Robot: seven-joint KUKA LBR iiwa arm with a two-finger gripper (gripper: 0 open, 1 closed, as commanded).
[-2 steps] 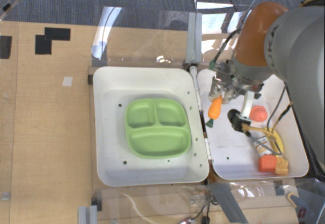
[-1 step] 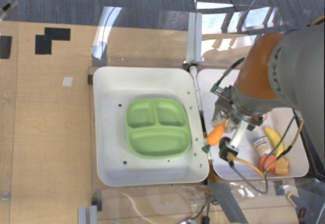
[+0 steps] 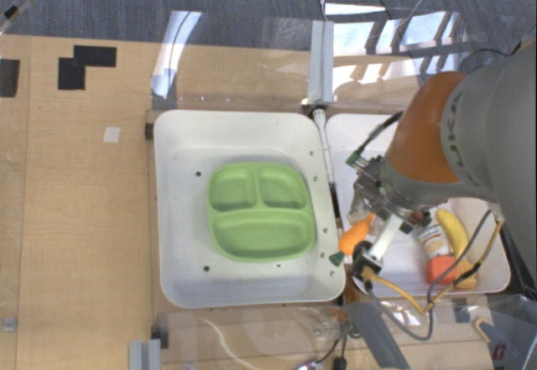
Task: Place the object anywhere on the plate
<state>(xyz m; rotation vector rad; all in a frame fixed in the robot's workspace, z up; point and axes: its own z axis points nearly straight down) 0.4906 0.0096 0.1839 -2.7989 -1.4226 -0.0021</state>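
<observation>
From the camera view I see 2 shallow white bins side by side on the wooden surface. The left bin carries a green plate with 3 compartments, 2 small ones at the far side and 1 long one at the near side, and it sits roughly in the middle of that bin. The arm comes in from the right, grey with its orange band above the wrist, and it hangs low over the right bin, covering much of it. The hand is down near the divider between the 2 bins, at the near left corner of the right bin. Just beside it, on its left, lies an orange carrot with a green tip, angled toward the near rim of the left bin; the carrot touches or nearly touches the hand, but I cannot tell whether it sits between the fingers, and I cannot tell whether the hand is wide or narrow from this angle. Further right in the same bin I see a yellow banana, a small white bottle with a label just beside it, and a red-orange piece at the near edge. A yellow cable loops below the hand.
</observation>
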